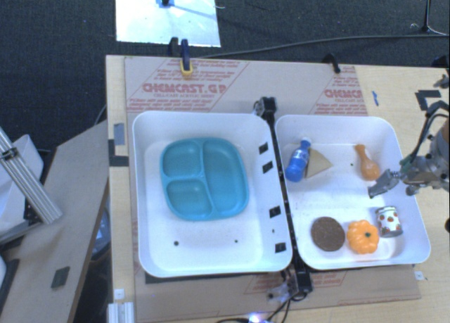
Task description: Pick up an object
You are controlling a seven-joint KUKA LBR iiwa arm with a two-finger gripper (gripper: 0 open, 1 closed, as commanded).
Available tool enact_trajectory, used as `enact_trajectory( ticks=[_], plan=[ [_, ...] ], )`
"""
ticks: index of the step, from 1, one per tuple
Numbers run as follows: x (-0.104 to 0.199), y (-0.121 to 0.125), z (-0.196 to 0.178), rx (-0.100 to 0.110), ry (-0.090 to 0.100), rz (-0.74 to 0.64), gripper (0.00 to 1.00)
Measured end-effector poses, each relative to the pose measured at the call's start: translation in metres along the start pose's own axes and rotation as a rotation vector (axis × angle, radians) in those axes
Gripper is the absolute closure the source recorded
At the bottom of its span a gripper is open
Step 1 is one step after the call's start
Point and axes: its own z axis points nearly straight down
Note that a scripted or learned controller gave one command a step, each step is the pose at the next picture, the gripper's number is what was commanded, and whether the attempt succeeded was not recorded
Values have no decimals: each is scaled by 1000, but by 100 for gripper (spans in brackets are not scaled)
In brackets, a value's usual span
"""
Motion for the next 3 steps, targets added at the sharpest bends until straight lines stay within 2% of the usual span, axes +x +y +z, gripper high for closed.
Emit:
enact_trajectory(
  ticks=[1,2,3],
  plan=[
    [1,3,-6,-12,-3,-4,0],
    [10,1,51,-8,-1,-2,0],
    [16,10,99,-9,-1,-4,0]
  ],
)
